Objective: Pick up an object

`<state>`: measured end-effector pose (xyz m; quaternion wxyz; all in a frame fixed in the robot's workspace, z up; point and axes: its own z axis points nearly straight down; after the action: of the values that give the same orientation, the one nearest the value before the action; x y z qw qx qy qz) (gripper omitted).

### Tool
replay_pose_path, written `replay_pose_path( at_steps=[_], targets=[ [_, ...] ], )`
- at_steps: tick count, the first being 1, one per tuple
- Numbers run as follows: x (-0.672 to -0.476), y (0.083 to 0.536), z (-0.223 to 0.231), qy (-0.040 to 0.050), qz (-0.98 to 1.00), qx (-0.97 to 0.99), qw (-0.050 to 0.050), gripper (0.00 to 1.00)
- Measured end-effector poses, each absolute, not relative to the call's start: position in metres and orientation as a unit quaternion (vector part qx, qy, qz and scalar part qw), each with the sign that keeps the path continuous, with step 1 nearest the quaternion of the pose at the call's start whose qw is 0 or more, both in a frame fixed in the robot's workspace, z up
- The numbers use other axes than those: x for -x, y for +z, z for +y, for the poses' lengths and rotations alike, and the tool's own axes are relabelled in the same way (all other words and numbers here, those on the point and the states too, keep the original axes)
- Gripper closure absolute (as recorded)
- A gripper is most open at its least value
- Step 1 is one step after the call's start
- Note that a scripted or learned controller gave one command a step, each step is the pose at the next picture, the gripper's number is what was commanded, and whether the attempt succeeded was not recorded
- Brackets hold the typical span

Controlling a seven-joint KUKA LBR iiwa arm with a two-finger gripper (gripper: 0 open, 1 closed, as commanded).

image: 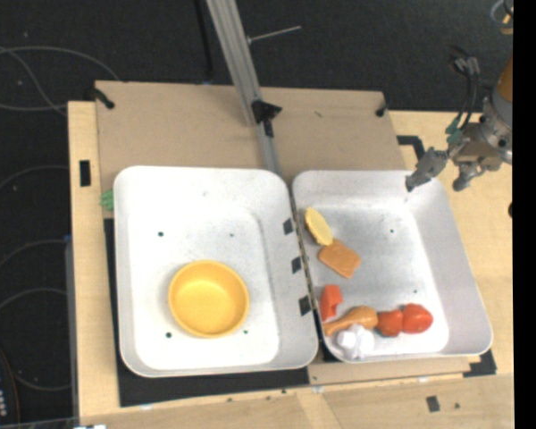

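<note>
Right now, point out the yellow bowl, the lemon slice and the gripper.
yellow bowl [208, 298], camera view, inside bottom of the bowl.
lemon slice [319, 227], camera view, middle of the slice.
gripper [440, 175], camera view, midway between fingertips.

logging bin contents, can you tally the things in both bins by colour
yellow: 2, the bowl in the left bin and the lemon-like piece in the right bin
orange: 2, the block and the long piece
red: 2, the small piece and the tomato-like piece
white: 1, the crumpled lump
total: 7
</note>
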<state>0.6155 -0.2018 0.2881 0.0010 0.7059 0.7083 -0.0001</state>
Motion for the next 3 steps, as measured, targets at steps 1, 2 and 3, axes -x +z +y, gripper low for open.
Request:
replay_pose_path(
  at_steps=[1,2,3],
  targets=[
    [-0.615,0.288,-0.202,-0.0007,0.709,-0.706,0.001,0.0],
    [-0.615,0.228,-0.196,-0.0022,0.708,-0.706,-0.001,0.0],
    [-0.613,0.187,-0.196,-0.0014,0.707,-0.707,0.0,0.0]
  ],
)
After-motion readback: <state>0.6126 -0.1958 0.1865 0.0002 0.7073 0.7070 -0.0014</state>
